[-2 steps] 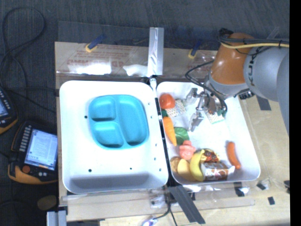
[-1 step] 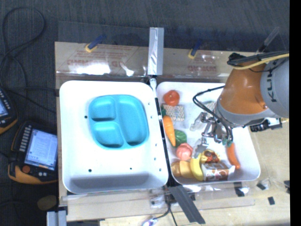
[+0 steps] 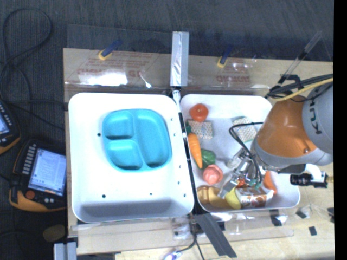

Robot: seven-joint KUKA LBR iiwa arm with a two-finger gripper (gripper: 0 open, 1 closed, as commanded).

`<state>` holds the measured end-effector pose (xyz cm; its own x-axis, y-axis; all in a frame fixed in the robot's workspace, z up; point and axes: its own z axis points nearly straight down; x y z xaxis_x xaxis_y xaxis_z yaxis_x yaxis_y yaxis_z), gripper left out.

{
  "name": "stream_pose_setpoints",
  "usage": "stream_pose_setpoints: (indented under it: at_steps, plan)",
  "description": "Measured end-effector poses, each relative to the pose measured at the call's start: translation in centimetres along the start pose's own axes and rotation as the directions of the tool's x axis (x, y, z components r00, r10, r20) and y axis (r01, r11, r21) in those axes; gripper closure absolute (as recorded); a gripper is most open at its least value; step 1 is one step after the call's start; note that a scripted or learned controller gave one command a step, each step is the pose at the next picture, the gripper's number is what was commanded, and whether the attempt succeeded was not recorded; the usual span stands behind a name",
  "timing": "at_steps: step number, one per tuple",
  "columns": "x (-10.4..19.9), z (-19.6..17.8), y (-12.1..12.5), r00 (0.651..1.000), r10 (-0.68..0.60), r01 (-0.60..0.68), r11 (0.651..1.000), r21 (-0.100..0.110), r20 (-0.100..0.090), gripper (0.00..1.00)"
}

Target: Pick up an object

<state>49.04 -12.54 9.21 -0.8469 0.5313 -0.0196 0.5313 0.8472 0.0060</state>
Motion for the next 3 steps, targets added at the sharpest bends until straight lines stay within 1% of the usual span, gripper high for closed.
stream_pose_setpoints:
  at_steps: [1,2,3]
  plan:
    - [-0.7,-6.4,-2.0,0.993,-0.12,0.12,0.993,0.005,-0.019,0.0]
    - [1.8,0.2,2.1,0.997,0.079,-0.079,0.997,0.005,-0.011,0.0]
    - [1.6,-0.8,2.2,0.997,0.078,-0.078,0.997,0.003,-0.005,1.0]
